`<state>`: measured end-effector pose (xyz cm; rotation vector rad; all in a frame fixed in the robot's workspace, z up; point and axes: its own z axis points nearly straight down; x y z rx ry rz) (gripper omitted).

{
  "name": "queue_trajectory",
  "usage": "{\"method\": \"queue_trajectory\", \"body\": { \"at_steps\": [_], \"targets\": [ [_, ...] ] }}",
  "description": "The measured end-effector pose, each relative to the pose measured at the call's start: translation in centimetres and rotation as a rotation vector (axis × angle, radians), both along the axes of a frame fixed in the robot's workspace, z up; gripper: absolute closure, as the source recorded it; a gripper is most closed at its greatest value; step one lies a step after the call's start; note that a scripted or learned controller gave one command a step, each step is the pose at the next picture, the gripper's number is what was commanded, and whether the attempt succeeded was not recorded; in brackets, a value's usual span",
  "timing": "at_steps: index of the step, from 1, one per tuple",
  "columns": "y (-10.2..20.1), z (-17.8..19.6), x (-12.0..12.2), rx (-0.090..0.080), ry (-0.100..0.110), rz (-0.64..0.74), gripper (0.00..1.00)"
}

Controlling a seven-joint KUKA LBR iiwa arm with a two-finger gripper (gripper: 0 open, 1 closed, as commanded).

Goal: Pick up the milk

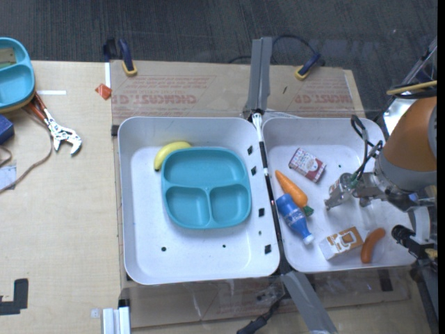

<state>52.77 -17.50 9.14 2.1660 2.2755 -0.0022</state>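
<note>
The milk carton [343, 243] is lying on its side in the right bin [327, 134], close to that bin's front edge and a bit toward its right end. A sausage [373, 245] sits just beside it on the right, tilted, maybe touching the carton's corner (hard to tell at this size).

The gripper [336, 195] is over the same bin, in from the right edge and about halfway back, so it's behind the milk and apart from it. I can't tell whether the jaws are wide or narrow, since the metal bits blur together. Nothing visible between them, and the carton sits alone on the bin floor.

Other stuff in the right bin: a blue bottle [294, 218] near the left wall, lying at a slant with its cap pointing toward the front, an orange carrot [290, 188] just behind it and touching or nearly so, and a small red box [306, 165] further back toward the middle.

The left bin [139, 242] has a teal divided tray [206, 188] in the middle, with a banana [167, 152] poking out from behind its back left corner.

On the bench's left side there's a wrench [61, 135] and a blue container [14, 73] at the edge.
</note>
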Motion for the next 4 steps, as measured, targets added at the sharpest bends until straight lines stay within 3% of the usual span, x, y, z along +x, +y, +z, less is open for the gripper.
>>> {"method": "queue_trajectory", "body": {
  "at_steps": [1,2,3,4],
  "targets": [
    [5.7,0.0,-5.1,0.001,0.001,0.12,0.0],
    [0.4,0.0,-5.1,0.0,0.0,-0.142,0.0],
    [5.8,-0.1,-5.1,0.001,0.002,-0.043,0.0],
    [0.8,0.0,-5.1,0.0,-0.001,0.005,0.0]
  ]
}}
